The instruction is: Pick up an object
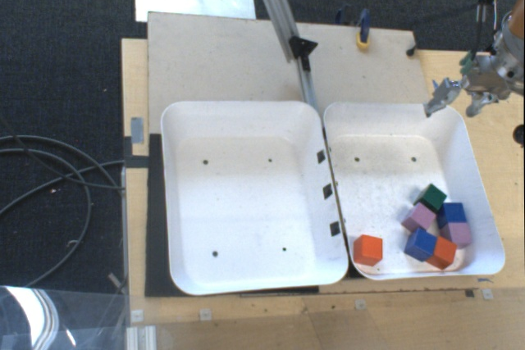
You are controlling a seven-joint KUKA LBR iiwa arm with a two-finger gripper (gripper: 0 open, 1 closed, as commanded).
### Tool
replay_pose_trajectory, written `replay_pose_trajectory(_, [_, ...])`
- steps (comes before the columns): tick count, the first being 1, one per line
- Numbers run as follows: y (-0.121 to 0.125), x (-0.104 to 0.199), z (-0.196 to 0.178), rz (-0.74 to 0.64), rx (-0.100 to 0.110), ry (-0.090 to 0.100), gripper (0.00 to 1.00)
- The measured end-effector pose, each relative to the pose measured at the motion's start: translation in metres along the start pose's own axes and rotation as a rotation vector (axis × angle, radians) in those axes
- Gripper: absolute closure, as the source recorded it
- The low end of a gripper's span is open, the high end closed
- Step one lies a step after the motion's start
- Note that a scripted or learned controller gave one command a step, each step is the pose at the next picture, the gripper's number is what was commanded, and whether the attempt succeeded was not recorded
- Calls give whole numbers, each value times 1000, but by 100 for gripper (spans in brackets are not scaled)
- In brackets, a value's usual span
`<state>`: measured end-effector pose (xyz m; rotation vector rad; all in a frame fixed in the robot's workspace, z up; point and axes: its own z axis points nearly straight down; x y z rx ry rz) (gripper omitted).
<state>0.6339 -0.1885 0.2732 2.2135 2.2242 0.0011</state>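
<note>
Two fingers of the gripper (458,97) spread apart, gripping nothing, poised above the right bin's (394,127) upper right rim, well apart from the small coloured blocks (435,227) clustered in its lower right corner.

Blocks (435,225) crowded in right bin's (385,127) near corner, open floor elsewhere.

Both white bins (246,135) look like smooth, faintly glossy plastic, speckled with dark flecks. The bench (361,70) beneath is pale, matt board, and the floor (66,53) is dark, rough carpet. The gripper (459,98) appears bare grey metal.
</note>
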Motion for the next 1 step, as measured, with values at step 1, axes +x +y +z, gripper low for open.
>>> replay_pose_trajectory(1, [-35, 7, 133, 3, 9, 4, 0])
